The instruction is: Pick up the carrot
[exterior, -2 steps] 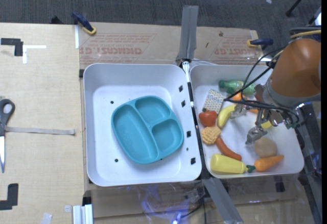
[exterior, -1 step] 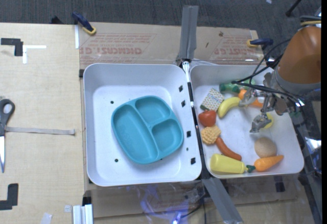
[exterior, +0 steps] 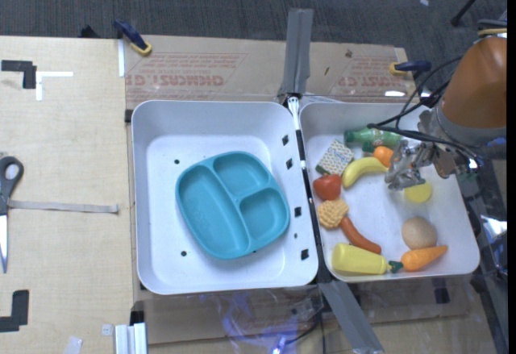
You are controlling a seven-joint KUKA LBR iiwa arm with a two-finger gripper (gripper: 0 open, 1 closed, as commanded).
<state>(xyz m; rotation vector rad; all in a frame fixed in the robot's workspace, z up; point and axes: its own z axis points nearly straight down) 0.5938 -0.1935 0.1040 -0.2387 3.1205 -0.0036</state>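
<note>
The carrot (exterior: 423, 257) lies at the near edge of the right bin (exterior: 451, 270), in its near right corner, orange body pointing right and its green stub toward the yellow bottle (exterior: 359, 260) just beside it on the left. Behind the carrot, close but apart, sits a tan egg (exterior: 418, 232). A red sausage (exterior: 359, 235) slants from the bottle up to a waffle-textured yellow piece (exterior: 332, 214), and a red tomato (exterior: 326, 186) rests just behind that. Farther back from the carrot are a banana (exterior: 362, 170), a checkered cracker (exterior: 334, 157), a small orange (exterior: 382, 156), a green vegetable (exterior: 371, 136) against the far wall, and a lemon (exterior: 418, 193).

The tool (exterior: 402, 175) hangs over the middle of the right bin, well behind the carrot, between the banana and the lemon. Its metal fingers (exterior: 397, 177) point down, but whether they are spread or pressed together cannot be told, and nothing is seen between them. The grey arm with its orange band (exterior: 477, 86) reaches in from the right.

Left of the carrot's bin, the 2nd white bin (exterior: 149, 207) holds a blue plate (exterior: 232, 204) with 3 compartments. The light wooden surface (exterior: 60, 167) beyond it carries scissors (exterior: 6, 191) at the far left.
</note>
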